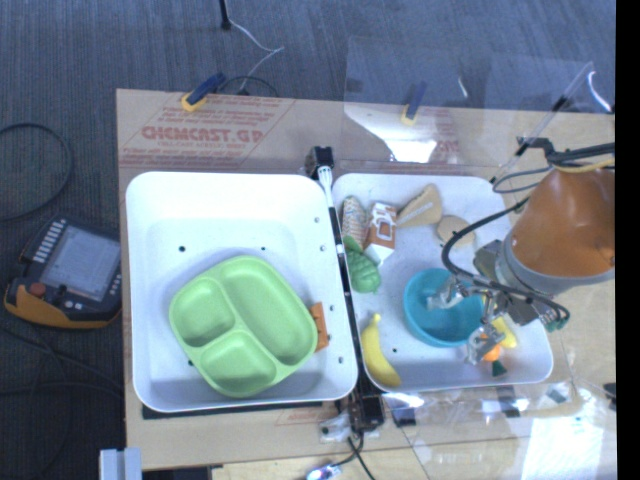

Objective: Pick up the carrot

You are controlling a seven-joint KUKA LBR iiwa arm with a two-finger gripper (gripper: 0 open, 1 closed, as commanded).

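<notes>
Lying small and orange, the carrot (486, 349) is sitting at lower right. The gripper (487, 330) is hanging directly above it, its fingers' spread unreadable.

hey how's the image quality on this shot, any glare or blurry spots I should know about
Camera view: strong glare on the clear sheet behind the bins and off the right bin's rim; the whole frame is soft, so small items near the gripper blur together; the green plate in the left bin is evenly lit, with only faint shadows.

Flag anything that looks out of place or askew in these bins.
A small orange piece sits wedged between the green divided plate and the left bin's right wall. The banana leans against the divider.
</notes>
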